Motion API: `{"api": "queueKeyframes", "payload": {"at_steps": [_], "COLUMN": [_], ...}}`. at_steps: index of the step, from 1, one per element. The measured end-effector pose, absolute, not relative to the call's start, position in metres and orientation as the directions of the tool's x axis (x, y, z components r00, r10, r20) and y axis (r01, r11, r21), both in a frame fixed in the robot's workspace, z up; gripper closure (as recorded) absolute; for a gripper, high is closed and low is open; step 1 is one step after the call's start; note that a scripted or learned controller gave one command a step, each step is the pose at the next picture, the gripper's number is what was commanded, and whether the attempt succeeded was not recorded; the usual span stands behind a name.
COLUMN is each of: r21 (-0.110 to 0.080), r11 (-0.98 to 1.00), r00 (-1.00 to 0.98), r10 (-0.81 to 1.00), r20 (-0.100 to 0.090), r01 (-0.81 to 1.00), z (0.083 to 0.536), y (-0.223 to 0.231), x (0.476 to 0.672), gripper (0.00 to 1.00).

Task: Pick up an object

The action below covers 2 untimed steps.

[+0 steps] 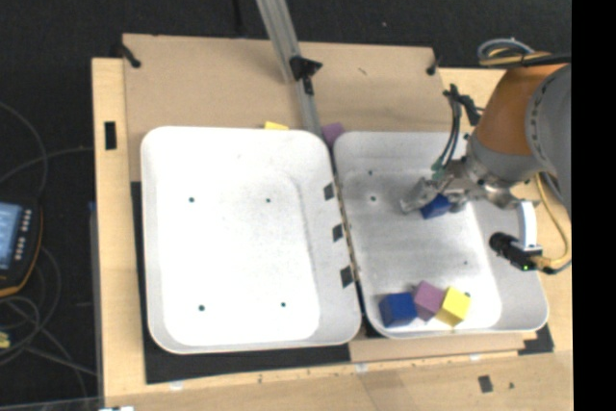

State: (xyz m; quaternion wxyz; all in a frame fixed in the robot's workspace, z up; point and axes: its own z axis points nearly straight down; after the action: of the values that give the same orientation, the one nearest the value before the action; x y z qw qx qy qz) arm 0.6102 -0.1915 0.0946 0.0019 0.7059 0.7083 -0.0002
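A small blue block [435,206] sits between the fingers of the pincer [428,203], gripped over the far middle of the right bin [385,159]. At that bin's near edge lie a blue cube [396,308], a purple cube [426,299] and a yellow cube [454,305], touching in a row.

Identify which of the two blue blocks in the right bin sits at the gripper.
The small blue block in the middle of the right bin, right at the gripper. The larger blue block lies at the bin's front edge, beside the purple and yellow ones.
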Motion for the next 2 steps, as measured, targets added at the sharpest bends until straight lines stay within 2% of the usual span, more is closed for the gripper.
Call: {"api": "queueKeyframes", "payload": {"at_steps": [1, 2], "r21": [0.006, 0.009], "r11": [0.003, 0.009], "r00": [-0.003, -0.009], "r10": [1.000, 1.000], "r20": [-0.004, 0.002], "r01": [1.000, 1.000], "z": [0.109, 0.204], "y": [-0.193, -0.100], "x": [0.611, 0.586], "gripper": [1.00, 1.00]}}
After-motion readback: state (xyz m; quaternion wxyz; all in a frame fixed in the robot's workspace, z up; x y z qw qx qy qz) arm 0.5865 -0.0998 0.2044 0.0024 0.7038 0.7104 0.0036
